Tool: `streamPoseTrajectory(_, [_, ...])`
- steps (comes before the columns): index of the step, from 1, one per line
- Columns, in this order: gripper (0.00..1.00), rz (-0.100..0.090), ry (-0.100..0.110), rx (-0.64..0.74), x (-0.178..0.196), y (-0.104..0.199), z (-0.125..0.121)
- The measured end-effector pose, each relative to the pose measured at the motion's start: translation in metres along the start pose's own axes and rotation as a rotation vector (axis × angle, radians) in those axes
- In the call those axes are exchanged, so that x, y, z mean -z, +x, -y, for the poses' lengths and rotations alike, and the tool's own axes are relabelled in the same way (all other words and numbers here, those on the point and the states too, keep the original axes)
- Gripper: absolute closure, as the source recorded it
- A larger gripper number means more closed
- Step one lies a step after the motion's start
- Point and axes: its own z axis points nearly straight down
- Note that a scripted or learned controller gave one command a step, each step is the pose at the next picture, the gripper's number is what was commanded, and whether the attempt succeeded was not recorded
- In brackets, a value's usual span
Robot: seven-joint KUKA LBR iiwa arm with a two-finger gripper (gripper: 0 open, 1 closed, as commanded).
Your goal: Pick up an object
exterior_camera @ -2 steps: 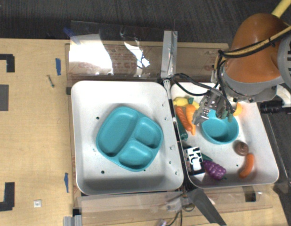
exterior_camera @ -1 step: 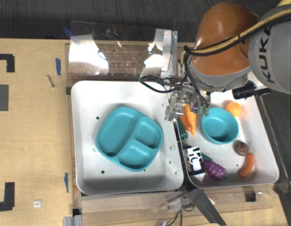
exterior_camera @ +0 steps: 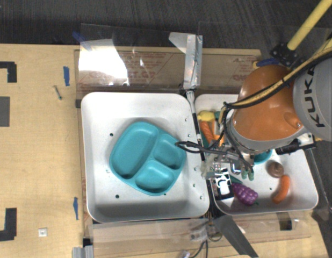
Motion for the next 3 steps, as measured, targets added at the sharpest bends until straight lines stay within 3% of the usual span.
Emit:
streamPoseTrajectory(1, [1.0, 0.014, -0.003, 0.046, 0.082, -0.066, -0.027])
streamPoseTrajectory(2, [1.0, 0.005, -0.002, 0.047, 0.081, 0.018, -0.035])
streamPoseTrajectory(3, [1.0, 0.003, -0.001, 0.07, 0.039, -0.041, -0.023])
